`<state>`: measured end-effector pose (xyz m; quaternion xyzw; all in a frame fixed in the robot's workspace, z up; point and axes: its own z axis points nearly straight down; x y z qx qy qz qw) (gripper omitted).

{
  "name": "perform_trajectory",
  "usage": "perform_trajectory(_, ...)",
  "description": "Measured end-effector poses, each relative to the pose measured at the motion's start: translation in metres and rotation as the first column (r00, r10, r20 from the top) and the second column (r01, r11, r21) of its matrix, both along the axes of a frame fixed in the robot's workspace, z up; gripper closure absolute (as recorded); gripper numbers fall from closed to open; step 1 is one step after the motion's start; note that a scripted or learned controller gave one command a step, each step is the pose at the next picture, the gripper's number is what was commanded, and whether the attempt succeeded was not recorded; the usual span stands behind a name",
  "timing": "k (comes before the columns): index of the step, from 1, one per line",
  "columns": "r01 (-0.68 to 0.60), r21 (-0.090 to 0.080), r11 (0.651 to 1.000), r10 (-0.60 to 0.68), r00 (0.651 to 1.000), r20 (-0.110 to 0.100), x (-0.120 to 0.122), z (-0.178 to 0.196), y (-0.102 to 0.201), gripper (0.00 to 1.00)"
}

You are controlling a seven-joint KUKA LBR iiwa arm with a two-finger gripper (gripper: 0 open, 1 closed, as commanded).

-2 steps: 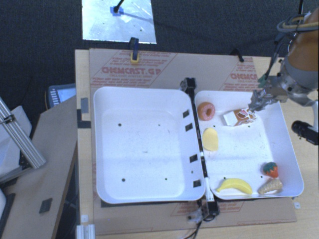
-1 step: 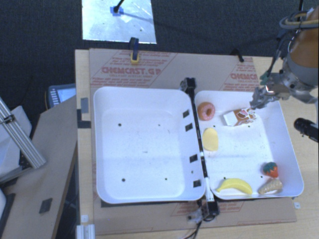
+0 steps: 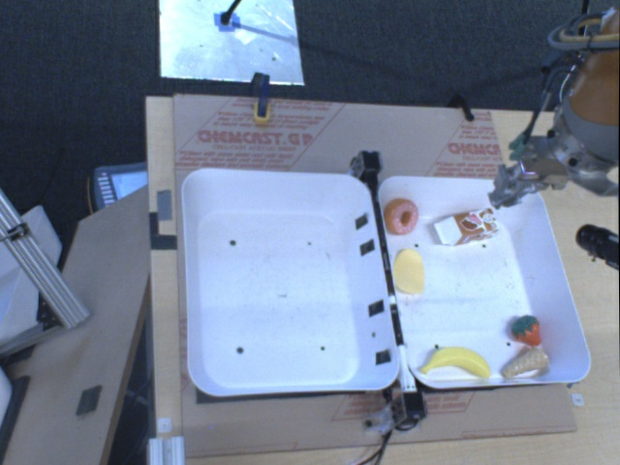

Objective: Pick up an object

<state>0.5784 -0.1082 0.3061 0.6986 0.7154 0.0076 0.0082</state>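
The approach step is judged to be in hand. The gripper (image 3: 506,188) is seen above the far rim of the right bin (image 3: 562,289), near the worktop's far right corner, just above the small white-and-orange packet (image 3: 467,228). Whether the jaws are wide or narrow cannot be told, and nothing is seen held. A descent onto the packet would be called for next, then closure and lifting.

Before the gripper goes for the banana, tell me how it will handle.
The banana looks like smooth moulded plastic, so probably stiff, light and somewhat slippery. Its curved shape lying flat may pivot or slide if nudged. It sits close to the right bin's front wall, which could crowd the fingers.
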Motion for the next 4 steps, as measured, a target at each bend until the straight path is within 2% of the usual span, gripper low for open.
perform_trajectory(1,0.016,0.003,1.0,-0.016,0.999,-0.032,-0.001,-0.13,0.044,1.0)
perform_trajectory(2,0.013,0.003,1.0,-0.013,1.0,-0.01,-0.001,-0.019,0.096,1.0)
perform_trajectory(3,0.014,0.002,1.0,-0.014,0.999,-0.029,-0.006,-0.128,0.16,1.0)
perform_trajectory(4,0.014,0.003,1.0,-0.014,1.0,-0.023,-0.019,-0.122,0.201,1.0)
